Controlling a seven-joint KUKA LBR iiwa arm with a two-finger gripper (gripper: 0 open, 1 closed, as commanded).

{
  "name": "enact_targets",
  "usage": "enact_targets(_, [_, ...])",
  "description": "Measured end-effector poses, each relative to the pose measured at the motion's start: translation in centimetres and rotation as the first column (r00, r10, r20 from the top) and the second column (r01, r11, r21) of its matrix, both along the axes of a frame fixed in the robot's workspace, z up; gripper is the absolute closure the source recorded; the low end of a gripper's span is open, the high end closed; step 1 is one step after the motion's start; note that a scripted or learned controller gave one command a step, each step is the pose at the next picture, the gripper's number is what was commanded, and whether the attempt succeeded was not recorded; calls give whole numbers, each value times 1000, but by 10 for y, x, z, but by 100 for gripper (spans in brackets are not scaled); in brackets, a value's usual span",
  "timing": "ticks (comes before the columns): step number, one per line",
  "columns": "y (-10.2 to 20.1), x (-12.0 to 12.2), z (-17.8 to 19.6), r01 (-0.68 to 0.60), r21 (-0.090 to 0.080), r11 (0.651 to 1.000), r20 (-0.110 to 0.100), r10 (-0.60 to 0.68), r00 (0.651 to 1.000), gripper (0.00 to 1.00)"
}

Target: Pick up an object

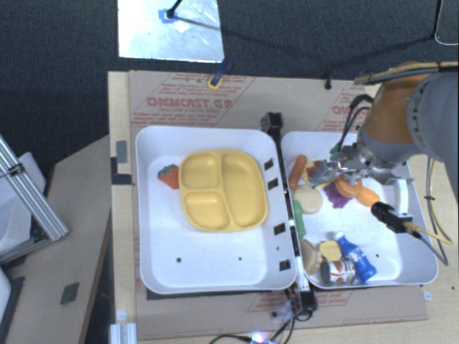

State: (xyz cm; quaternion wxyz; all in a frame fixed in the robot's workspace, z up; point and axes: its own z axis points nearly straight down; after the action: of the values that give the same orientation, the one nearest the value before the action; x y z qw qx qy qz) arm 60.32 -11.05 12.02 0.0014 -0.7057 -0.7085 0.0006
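Your grey two-finger gripper, finger state impossible to tell, hovers in the right white bin with the orange plastic carrot just beside it, lying lengthwise toward the right.

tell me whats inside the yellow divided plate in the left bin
The yellow divided plate shows three bare compartments. A strawberry-like toy lies beside its left edge, outside it, on the left bin floor. Anything under the plate is covered.
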Motion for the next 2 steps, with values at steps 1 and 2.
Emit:
enact_targets(1, [-2,3,-17,3,-5,1000,14,-3,1000,0])
enact_targets(2, [-2,4,-8,3,-7,1000,16,-3,1000,100])
